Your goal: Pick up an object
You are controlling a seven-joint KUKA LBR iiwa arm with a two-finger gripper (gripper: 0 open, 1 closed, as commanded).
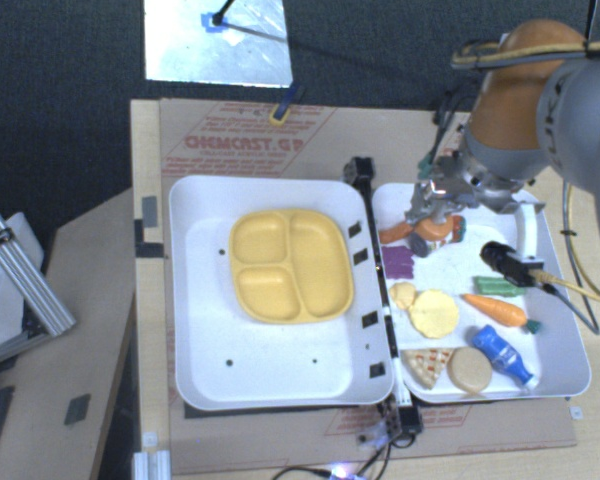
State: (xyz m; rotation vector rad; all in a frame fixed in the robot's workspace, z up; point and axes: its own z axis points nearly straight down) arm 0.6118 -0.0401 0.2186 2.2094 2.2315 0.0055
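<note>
Reaching in from the upper right of the frame, the gripper is seen low over the top left corner of the right bin, and whether anything is gripped cannot be told. An orange toy, small, rounded and partly hidden, lies right beneath it beside an orange wedge and a purple piece. A slip is judged likely, since that rounded toy sits crowded against its neighbours and the bin wall.
</note>
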